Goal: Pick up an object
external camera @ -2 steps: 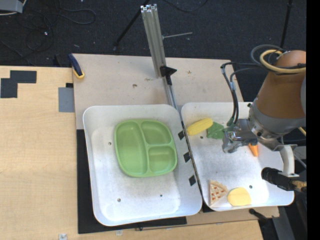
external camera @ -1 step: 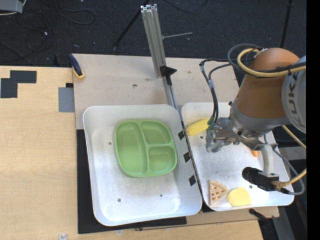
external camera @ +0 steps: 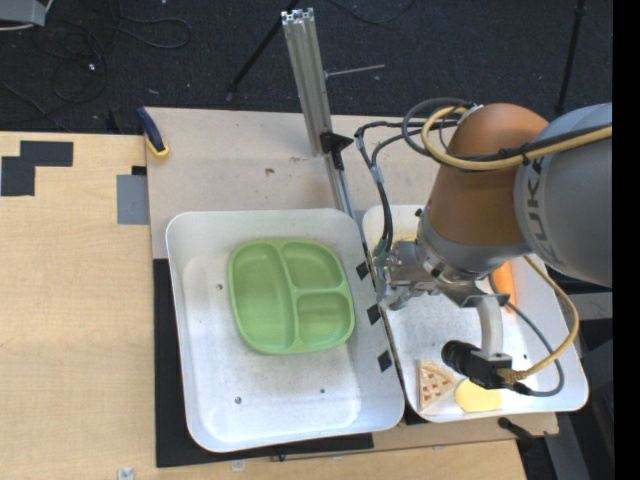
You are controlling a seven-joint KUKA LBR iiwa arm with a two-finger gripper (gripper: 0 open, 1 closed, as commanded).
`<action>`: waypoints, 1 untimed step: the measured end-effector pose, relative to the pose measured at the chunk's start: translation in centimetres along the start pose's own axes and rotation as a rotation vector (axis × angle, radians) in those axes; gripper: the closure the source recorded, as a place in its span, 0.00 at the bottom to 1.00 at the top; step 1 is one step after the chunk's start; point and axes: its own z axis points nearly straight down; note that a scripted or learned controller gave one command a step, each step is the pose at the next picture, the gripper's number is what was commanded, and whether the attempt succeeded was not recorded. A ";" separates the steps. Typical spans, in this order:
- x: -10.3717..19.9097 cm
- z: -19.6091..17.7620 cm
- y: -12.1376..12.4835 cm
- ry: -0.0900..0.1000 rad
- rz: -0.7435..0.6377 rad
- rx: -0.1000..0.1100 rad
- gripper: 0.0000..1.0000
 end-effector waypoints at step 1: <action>5.5 -0.5 0.2 0.000 -0.001 -0.003 1.00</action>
